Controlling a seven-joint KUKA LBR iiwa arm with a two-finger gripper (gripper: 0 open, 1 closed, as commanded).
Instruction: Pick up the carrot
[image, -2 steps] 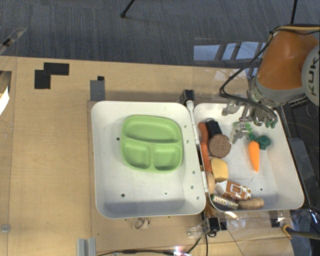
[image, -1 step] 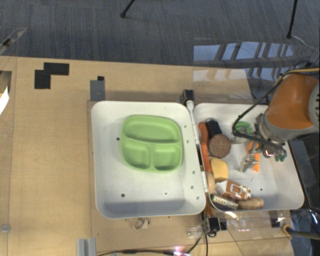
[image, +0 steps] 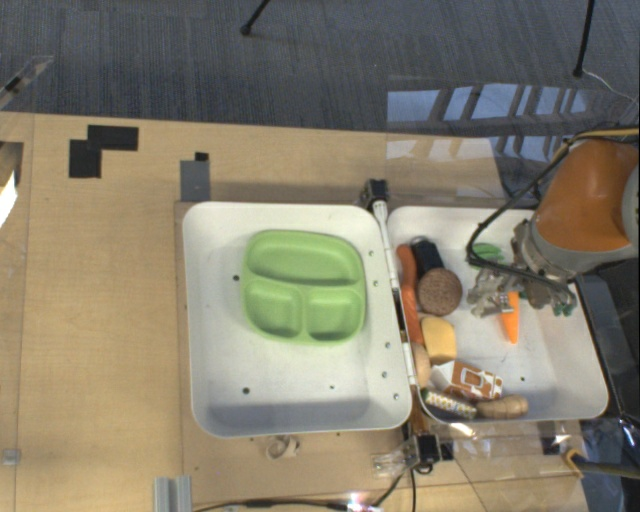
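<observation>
On the right side of the frame, a shallow white plastic bin holds a scatter of toy food, and the grey robot arm with its orange band reaches in from the right edge above it. Its metal two-finger gripper hangs low over the middle of this bin. A small orange carrot points down and sits right at the fingertips, seemingly between them, so the gripper appears to be pinching the carrot's upper end; whether it is lifted off the bin floor cannot be told.

Left of the carrot, along the bin's left wall, lies a long orange-red sausage-shaped piece. Beside it are a round brown disc with a black object just above it, then a pale yellow block below. Near the lower left corner rest a small orange and white patterned box and a tan potato-like piece.

At centre left, a second shallow white bin holds a light green divided plastic plate with three compartments. Both bins sit on a light wooden bench.
</observation>
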